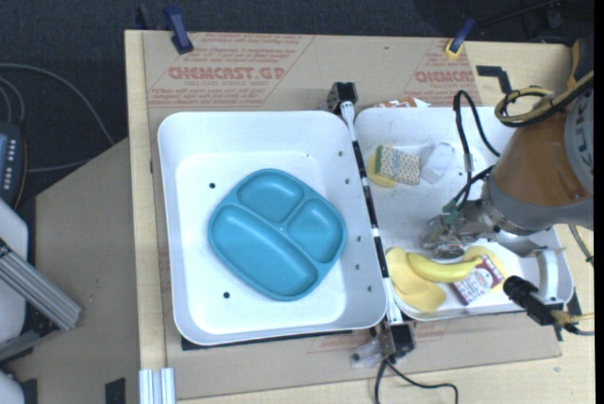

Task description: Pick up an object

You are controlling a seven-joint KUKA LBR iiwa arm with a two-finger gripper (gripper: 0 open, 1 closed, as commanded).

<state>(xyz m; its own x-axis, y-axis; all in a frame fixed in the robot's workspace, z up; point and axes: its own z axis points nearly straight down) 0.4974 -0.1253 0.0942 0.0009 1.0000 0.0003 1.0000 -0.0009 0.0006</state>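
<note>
In the right bin (415,124) a yellow banana (442,268) lies near the front, on top of a pale yellow round piece (412,284). A small red and white packet (481,279) lies just right of the banana. Farther back sit a yellow sponge with a patterned face (394,165) and a clear plastic cup on its side (437,160). My gripper (451,230) hangs low over the bin, directly behind the banana and close above it. The arm's grey and orange wrist covers the bin's right side.
The left bin (179,147) holds a blue divided plate (275,232) in its middle. Black clamps (342,96) join the two bins along the centre rim. Cables loop above the arm at the right. The bench is a cardboard-covered board with blue clips at the back.
</note>
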